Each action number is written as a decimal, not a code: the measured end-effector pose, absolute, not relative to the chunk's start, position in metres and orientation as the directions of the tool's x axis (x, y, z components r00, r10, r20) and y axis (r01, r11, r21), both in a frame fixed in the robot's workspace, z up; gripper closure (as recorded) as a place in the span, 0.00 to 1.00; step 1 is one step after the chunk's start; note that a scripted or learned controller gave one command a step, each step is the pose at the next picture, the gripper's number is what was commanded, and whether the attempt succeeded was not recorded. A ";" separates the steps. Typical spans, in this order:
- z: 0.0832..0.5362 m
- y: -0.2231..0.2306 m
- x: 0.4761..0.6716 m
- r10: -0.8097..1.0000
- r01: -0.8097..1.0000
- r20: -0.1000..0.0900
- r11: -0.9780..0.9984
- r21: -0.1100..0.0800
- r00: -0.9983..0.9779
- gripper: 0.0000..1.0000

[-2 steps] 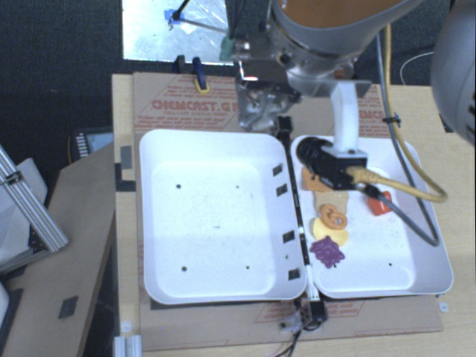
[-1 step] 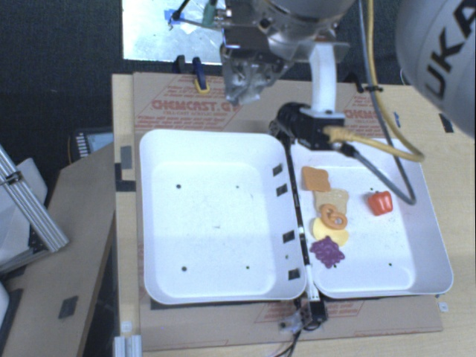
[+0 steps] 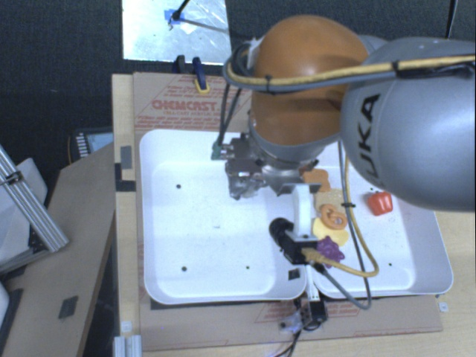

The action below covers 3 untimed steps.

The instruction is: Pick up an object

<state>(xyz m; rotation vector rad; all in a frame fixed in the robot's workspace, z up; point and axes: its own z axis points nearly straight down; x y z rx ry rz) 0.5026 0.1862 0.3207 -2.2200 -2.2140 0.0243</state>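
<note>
Whether the gripper [image 3: 242, 181] is released or clenched, I cannot tell, because the orange and grey arm [image 3: 312, 88] covers most of it from above. It hangs low over the upper right part of the left bin [image 3: 186, 229], and nothing is seen held. I judge this is the approach step. The things to pick lie in the right bin [image 3: 416, 262]: a red piece [image 3: 380, 202], a yellow and orange heap [image 3: 332, 220], a purple thing [image 3: 329, 250]. The next move calls for going right, above one of them. The heap is partly hidden by cables.
</note>
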 end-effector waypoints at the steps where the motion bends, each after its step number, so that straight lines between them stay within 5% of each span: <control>1: 0.379 0.237 0.532 1.000 1.000 0.004 0.007 0.008 -0.007 1.00; 2: 0.355 0.203 0.485 1.000 1.000 -0.001 0.000 -0.002 0.000 1.00; 3: 0.545 0.194 0.488 1.000 1.000 0.008 0.003 0.020 -0.004 1.00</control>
